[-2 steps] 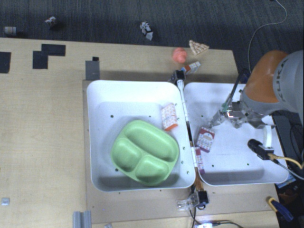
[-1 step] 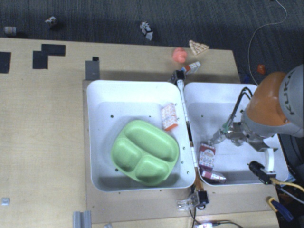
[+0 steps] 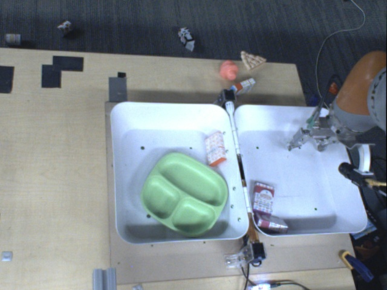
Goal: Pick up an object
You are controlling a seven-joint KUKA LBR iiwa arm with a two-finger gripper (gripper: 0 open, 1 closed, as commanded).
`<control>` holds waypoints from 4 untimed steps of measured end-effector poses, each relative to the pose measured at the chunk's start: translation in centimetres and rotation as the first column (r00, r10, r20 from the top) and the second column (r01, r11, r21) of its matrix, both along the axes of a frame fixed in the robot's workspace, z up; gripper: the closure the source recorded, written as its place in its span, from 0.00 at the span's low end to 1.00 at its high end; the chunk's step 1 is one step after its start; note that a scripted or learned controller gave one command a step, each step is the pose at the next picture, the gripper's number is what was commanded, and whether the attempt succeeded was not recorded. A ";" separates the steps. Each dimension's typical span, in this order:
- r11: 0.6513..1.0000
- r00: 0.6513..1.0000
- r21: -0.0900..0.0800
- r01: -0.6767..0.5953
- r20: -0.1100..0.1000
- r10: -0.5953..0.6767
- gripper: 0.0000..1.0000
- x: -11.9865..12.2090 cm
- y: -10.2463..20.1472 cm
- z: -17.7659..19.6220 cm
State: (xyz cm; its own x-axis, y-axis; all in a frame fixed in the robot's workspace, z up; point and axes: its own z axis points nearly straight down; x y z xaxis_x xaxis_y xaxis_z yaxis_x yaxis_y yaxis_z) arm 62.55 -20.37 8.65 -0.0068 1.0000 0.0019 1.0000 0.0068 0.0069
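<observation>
My gripper [image 3: 307, 142] hangs over the far right part of the right bin [image 3: 302, 180], its fingers spread open with nothing between them. A dark red packet [image 3: 263, 197] lies at the right bin's near left side, well away from the gripper, with a second small dark item [image 3: 273, 225] just below it by the bin's front wall. In the left bin [image 3: 130, 162] a green divided plate [image 3: 184, 192] lies tilted, and a small red and white packet [image 3: 214, 148] rests near the dividing wall.
Behind the bins on the bench lie an orange ball [image 3: 228, 70], a toy pizza slice [image 3: 253, 60] and a small tube [image 3: 243, 86]. The grey arm with its orange band [image 3: 360, 89] enters from the right. Cables and clips sit by the bins' front edge [image 3: 251, 255].
</observation>
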 end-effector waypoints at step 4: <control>1.000 1.000 -0.004 0.003 0.002 -0.003 0.00 -13.6 3.6 0.0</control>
